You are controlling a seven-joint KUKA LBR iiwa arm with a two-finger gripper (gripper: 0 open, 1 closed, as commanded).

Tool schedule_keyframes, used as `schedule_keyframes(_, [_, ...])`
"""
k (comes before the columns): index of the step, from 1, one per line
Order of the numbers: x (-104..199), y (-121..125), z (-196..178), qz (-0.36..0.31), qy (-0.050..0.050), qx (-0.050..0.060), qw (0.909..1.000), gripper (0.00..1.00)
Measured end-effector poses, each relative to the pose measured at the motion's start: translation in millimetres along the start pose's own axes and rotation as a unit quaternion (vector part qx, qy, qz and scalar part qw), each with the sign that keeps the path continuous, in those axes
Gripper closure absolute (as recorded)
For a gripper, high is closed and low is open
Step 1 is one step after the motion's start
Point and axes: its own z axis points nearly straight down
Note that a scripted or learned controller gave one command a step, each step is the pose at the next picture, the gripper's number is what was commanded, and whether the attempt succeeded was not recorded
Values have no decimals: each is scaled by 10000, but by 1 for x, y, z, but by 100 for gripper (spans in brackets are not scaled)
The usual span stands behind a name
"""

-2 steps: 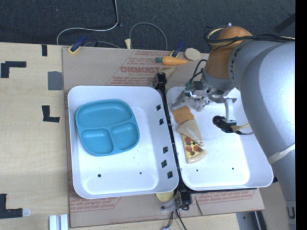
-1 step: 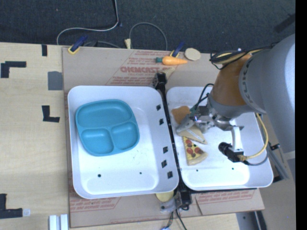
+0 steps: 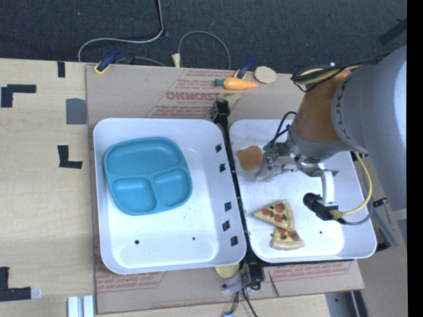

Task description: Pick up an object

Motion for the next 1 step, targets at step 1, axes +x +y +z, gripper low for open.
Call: schedule_keyframes(1, [0,-1,1,1,1,9,10000,0])
